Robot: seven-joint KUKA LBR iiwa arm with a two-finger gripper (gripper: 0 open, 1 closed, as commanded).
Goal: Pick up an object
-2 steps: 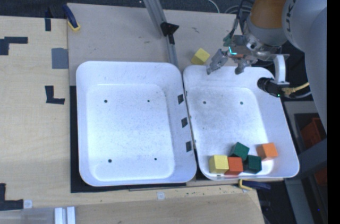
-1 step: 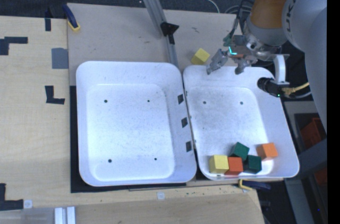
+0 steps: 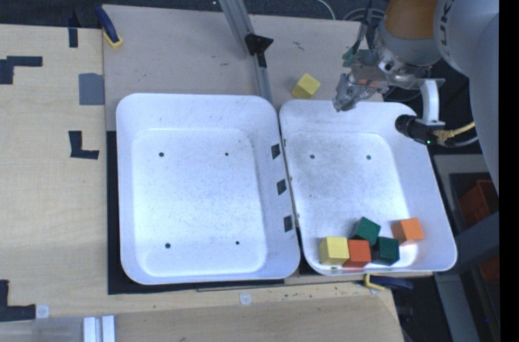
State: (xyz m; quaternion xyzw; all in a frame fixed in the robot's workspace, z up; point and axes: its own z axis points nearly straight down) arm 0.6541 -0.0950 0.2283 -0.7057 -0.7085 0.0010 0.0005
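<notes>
Yellow, green and orange blocks [image 3: 365, 241] sit clustered in your right bin's [image 3: 340, 170] near corner, well apart from the claw [image 3: 349, 99] at its far rim; you cannot tell its state. Crowded blocks against the wall could make a grasp slip.

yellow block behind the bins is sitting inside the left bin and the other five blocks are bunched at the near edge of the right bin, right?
Not quite. The camera view shows that yellow block lying on the bench outside both bins, just beyond the far rim of the right bin. The rest holds: the other five blocks are bunched at the right bin's near edge.
</notes>
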